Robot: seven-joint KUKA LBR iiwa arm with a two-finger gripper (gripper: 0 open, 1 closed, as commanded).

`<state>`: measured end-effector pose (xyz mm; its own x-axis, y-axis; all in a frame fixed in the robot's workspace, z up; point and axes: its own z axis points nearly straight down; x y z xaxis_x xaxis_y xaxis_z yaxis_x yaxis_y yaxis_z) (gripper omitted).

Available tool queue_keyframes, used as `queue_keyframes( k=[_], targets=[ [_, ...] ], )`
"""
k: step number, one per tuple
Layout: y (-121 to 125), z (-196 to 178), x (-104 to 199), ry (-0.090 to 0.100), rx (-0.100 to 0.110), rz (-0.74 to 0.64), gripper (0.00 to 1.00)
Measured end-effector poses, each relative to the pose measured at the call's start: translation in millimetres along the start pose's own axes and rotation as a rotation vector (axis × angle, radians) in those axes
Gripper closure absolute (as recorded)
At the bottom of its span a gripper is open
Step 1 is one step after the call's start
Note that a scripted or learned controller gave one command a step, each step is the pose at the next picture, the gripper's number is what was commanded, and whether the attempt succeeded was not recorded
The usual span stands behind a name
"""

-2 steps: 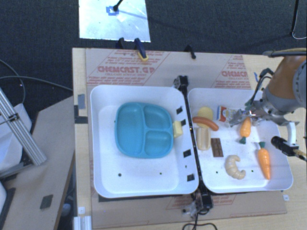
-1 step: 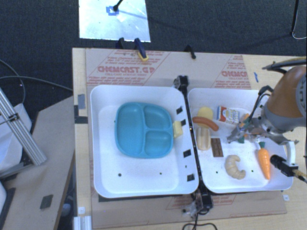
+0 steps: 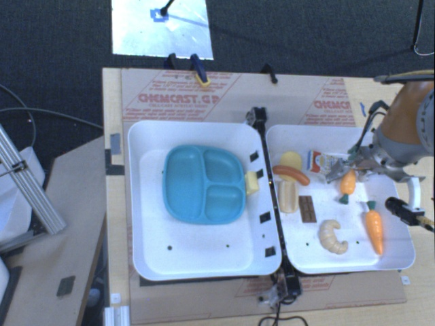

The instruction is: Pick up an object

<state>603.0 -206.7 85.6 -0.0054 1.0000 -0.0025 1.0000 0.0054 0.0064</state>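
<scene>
On the left-hand bin (image 3: 146, 202) we see a blue divided tray (image 3: 204, 184), with a small yellow block (image 3: 253, 182) just right of it. Right of that tray, in the other bin (image 3: 401, 253), lie a hot dog (image 3: 290, 175) on a pale bun (image 3: 288, 195), a brown bar (image 3: 307, 208), a croissant (image 3: 333, 238), a small orange carrot (image 3: 348, 183) and a bigger carrot (image 3: 374, 231). Our hand (image 3: 353, 163) sits over the small carrot, farthest from the tray; whether it is clenched or released we cannot tell. We judge this toy light, stiff and slick, best pinched across its thick middle.
</scene>
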Motion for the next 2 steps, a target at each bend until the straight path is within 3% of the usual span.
queue_keyframes(
  k=[1,2],
  targets=[
    [0,-11,1,0.001,0.0,-0.001,1.0],
    [70,-28,77,0.005,0.002,-0.007,1.0]
  ],
)
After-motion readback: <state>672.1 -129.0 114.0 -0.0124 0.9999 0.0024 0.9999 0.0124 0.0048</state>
